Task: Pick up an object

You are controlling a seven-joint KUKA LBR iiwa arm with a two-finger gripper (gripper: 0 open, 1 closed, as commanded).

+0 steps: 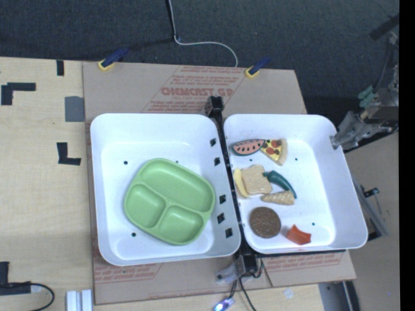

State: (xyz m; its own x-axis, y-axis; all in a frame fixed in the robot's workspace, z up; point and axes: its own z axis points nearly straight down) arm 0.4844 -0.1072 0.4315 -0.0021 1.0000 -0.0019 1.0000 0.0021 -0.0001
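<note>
Gripper point(347, 135) at the upper right corner of the right bin point(324, 123), over the rim, not yet in among the things. Open or closed: cannot tell, too small and blurred at that edge. Nothing visibly held.

Candidates all in the right bin, and all lying left of the gripper and lower in the view. Nearest: pizza slice point(275, 149), touching or just beside the watermelon slice point(248, 148) on its left, the pair forming a row across the bin's upper part. Below them, toast point(257, 181) lying partly on a yellow piece point(238, 183), with a green pepper point(280, 181) just beside it on the right, long axis slanting down toward the right. Under the pepper, touching or nearly so, a small tan wedge point(279, 198). Further down, a round brown cookie point(265, 221), and near the bottom rim a red piece point(299, 235), a little apart from the cookie.

Bare white floor between the gripper and the whole cluster, so likely a reach leftward and down into the bin. Red piece and cookie probably the cleaner picks, each with free space around it; toast, pepper and wedge crowded, with some risk of nudging a neighbour.

Left bin point(110, 135) carrying a green divided plate point(170, 201), well apart from the gripper, across the shared wall. Both bins on a cardboard sheet point(188, 86) on the bench point(39, 173).
</note>
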